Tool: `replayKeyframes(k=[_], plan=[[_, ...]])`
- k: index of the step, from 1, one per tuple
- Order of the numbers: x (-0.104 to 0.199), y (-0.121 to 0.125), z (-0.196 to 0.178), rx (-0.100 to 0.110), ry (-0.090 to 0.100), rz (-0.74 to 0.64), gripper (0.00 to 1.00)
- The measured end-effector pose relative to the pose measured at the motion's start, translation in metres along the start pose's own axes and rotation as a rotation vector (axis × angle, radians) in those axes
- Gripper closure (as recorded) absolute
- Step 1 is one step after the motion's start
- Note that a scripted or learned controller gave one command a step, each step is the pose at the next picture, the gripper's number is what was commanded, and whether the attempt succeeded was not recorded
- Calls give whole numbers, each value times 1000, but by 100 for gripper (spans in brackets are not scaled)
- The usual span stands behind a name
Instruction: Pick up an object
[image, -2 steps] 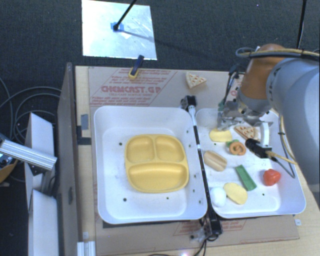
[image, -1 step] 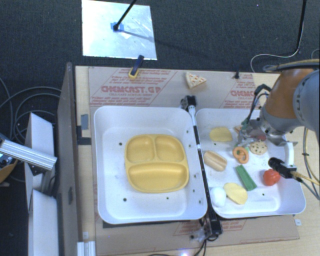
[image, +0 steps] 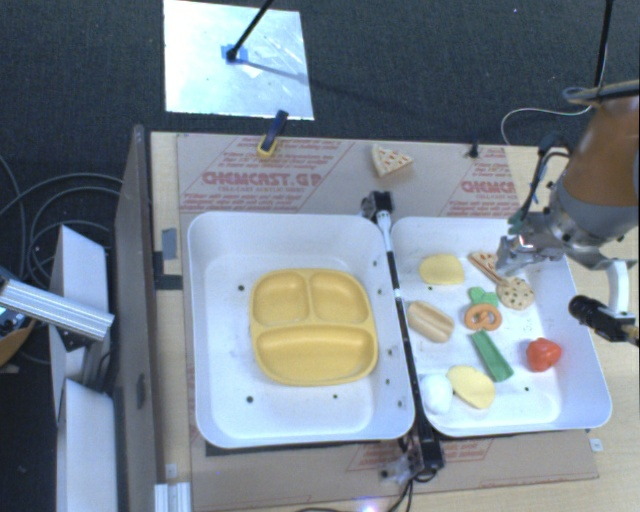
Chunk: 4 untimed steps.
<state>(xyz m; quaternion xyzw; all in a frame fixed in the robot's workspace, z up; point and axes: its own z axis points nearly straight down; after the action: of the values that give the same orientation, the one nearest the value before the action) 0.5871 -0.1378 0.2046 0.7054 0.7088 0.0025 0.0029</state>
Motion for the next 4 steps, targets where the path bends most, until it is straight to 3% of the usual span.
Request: replayKeyframes(k=[1, 2, 3, 4], plan=[[-1, 0, 6, 5, 0, 2, 0], [-12, -28, 125, 9, 1, 7, 0], [2, -68, 120, 11, 2, 5, 0], [2, -65, 109, 3, 1, 4, 100]])
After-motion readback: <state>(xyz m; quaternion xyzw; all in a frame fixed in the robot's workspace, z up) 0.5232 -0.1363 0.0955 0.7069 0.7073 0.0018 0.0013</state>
